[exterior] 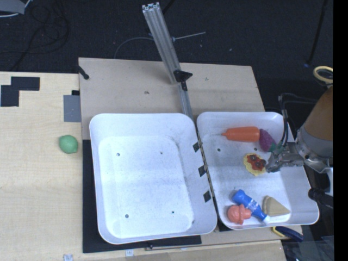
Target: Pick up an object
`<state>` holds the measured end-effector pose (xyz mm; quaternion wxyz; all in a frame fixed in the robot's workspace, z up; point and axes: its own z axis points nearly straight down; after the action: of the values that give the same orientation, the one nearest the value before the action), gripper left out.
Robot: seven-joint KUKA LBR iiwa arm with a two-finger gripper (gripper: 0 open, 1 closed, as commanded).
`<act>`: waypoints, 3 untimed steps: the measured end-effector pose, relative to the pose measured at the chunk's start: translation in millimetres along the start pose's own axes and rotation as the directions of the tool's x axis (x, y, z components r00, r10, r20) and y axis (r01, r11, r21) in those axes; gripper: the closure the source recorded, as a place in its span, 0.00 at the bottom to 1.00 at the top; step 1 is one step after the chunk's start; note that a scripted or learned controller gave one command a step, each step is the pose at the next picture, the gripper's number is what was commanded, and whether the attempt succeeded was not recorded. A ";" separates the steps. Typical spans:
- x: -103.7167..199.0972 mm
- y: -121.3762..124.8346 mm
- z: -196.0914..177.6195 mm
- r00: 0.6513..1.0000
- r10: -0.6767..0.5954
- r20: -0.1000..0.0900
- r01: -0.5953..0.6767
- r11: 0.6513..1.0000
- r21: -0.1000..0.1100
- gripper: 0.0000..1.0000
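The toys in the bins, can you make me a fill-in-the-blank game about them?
1. The orange carrot lies in the ____ bin.
2. The ball on the wooden bench, outside both bins, is ____.
3. The blue toy touches a ____ toy.
4. The gripper is right beside the ____ toy with red spots.

Missing words: right; green; pink; yellow
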<state>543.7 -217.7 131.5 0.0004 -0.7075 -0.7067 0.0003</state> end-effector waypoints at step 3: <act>3.0 8.2 -137.1 1.000 -0.001 0.001 0.001 1.000 -0.003 1.00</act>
<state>552.0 -214.8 268.6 -0.0012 -0.7072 -0.7070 -0.0006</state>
